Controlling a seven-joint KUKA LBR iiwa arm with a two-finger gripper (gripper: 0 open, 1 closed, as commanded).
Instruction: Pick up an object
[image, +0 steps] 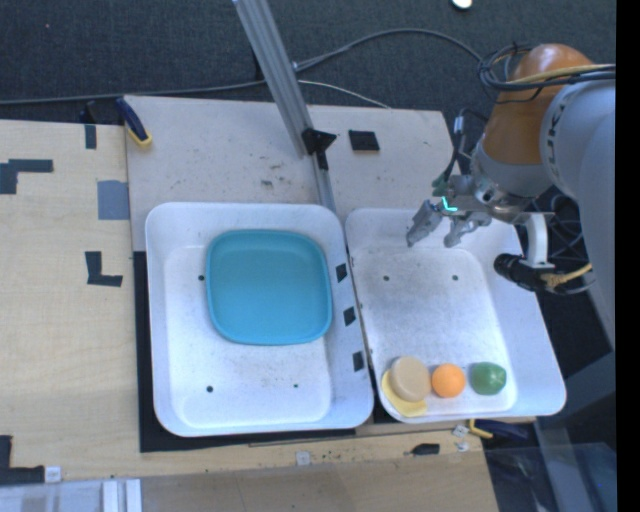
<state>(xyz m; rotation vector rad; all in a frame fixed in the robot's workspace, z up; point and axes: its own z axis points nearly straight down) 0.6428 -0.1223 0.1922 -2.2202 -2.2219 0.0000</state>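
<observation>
Hand: I see my one hand hanging over the far end of the right bin, its two fingers spread apart with nothing between them.
Arm: one grey arm with an orange band comes in from the right, just behind the hand.
Bins: I count two white bins side by side on the surface. The right bin lies directly under the hand; the left bin sits well off to the hand's left in my view.
Pickable objects: I count three small ones in a row at the near end of the right bin, well apart from the hand, toward me from the fingertips.
Tan disc: one round tan piece, leftmost of the row, resting on something yellow that I cannot identify.
Orange ball: one, in the middle of the row, just beside the tan disc.
Green ball: one, rightmost of the row, almost straight toward me from the hand.
Plate: one teal square plate with rounded corners, lying flat in the left bin, well apart from the hand.
Bin floor under hand: bare white with dark speckling; between the fingertips and the three objects I see only this floor.
Post: one grey metal bar slanting down to the gap between the bins, left of the hand.
</observation>
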